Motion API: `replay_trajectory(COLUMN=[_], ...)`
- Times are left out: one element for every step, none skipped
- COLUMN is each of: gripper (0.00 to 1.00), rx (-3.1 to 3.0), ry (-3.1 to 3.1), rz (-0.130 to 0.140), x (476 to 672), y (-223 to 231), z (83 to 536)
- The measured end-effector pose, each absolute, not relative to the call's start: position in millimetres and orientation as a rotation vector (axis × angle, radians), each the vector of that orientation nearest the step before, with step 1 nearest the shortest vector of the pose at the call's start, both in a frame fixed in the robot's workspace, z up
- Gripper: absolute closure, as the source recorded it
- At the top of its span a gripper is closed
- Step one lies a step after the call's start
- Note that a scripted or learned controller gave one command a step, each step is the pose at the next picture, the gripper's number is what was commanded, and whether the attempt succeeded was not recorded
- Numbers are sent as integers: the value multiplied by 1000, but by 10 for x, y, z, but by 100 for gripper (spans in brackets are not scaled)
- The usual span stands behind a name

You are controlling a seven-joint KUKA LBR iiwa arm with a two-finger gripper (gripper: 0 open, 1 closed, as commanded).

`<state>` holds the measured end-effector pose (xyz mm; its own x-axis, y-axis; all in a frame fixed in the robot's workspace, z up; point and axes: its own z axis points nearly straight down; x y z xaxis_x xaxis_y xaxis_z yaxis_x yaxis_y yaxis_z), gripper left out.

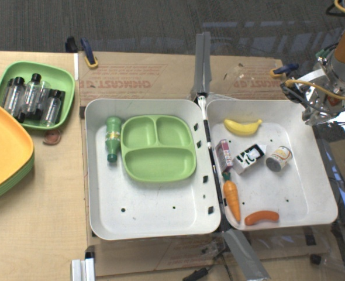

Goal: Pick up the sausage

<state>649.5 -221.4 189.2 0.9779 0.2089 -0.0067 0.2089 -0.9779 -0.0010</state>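
2 white bins sit side by side on the surface (44,227). Landmark: the green divided plate (158,147), 3 compartments, lying in the left bin (149,215).

Left bin: 2 things. The plate, plus 1 green bottle (113,138) lying just left of the plate, along its left edge.

Right bin (307,198), right of the plate: 6 things. 1 sausage (261,218), orange-red, lies at the near edge of that bin, down and well right of the plate, apart from the bin wall. 1 carrot (232,200) lies just left of the sausage, by the divider. 1 pink packet (223,156) stands nearest the plate's right side. 1 black-and-white carton (249,158) and 1 small can (278,157) lie further right. 1 banana (242,126) lies up and right of the plate.

Far left of the plate: 1 green tray (61,78) w/ approx 4 dark-capped bottles (31,98), and a stack of orange plates (6,151).

The arm's hand (321,107) hangs at the right bin's far right rim, well apart from the sausage; can't tell if its fingers are apart or together.
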Motion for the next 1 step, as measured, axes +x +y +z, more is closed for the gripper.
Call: replay_trajectory(gripper=[100], rx=[-3123], ry=[-338], rz=[17], x=[6494], y=[-2208], z=[1969])
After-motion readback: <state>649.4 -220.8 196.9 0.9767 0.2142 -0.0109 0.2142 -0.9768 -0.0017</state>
